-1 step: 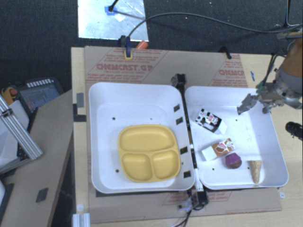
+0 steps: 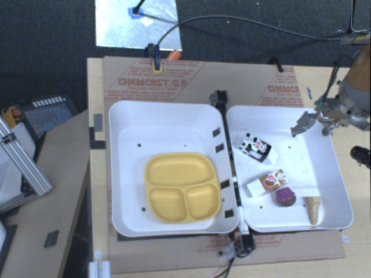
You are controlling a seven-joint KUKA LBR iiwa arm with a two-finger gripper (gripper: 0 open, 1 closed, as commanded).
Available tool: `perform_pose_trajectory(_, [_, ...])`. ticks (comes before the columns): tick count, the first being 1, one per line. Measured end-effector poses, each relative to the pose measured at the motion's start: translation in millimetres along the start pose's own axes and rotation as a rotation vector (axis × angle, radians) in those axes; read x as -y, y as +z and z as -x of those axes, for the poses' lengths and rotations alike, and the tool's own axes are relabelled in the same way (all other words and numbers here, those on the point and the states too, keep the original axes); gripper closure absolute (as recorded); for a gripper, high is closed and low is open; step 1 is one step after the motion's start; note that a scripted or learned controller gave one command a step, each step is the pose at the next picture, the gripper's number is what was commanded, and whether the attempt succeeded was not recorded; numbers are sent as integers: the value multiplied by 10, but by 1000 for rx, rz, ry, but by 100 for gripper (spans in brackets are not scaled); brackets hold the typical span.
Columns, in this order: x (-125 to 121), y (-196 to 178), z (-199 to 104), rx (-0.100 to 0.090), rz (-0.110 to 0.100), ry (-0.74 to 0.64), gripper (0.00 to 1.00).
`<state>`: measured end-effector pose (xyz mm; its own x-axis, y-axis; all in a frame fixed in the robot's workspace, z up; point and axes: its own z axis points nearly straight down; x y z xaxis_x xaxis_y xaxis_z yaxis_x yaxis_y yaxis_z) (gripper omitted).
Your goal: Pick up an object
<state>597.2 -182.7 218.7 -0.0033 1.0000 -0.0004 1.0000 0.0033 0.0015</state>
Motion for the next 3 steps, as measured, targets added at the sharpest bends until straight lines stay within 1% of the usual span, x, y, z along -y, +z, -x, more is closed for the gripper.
perform_pose_trajectory(1, [38, 422, -10, 0, -3, 2, 0])
perform_pose_trajectory(2, [118, 1005, 2, -1, -3, 2, 0])
perform_pose_trajectory(3, [112, 1351, -1, 0, -1, 2, 0])
